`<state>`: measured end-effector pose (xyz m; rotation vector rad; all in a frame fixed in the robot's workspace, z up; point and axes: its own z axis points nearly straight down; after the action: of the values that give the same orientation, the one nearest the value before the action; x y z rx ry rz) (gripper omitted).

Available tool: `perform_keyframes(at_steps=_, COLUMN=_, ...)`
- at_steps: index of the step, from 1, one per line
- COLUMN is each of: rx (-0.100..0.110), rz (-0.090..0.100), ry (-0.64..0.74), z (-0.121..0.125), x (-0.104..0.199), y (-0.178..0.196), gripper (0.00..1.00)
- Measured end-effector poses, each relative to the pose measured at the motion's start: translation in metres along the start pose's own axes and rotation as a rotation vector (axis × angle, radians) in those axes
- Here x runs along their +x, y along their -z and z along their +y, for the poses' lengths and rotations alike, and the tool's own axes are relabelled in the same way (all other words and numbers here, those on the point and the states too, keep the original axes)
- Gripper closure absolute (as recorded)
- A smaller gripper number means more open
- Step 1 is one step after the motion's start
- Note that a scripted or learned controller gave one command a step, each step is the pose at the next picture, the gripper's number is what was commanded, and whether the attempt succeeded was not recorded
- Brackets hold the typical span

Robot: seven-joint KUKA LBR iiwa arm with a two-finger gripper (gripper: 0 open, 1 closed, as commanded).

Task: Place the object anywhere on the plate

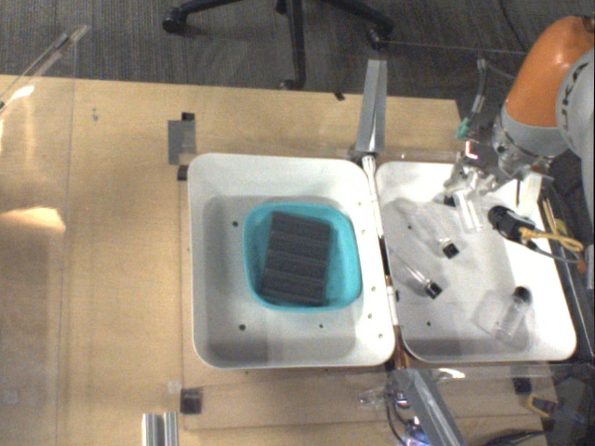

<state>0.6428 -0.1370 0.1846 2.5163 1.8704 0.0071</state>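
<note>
A teal plate (pixel 349 258) lies in the left bin (pixel 214 277), and a dark grey ridged block (pixel 297 256) rests flat on it. In the right bin (pixel 548 337) lie three clear vials with black caps: one near the middle (pixel 423 223), one by the left wall (pixel 416 278), one at the front right (pixel 507 312). My gripper (pixel 468 196) hangs over the back of the right bin, a little right of and behind the middle vial. I see nothing held in it.
The arm's orange band (pixel 553 59) and grey wrist stand over the right bin's back right corner. A metal post (pixel 372 110) rises behind the wall between the two bins. Bare wooden bench stretches to the left.
</note>
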Motion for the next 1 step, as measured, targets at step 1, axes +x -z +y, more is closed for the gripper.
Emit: perform_keyframes(at_steps=1, rx=0.0, rz=0.0, ry=0.0, z=0.0, x=0.0, y=0.0001, gripper=0.0)
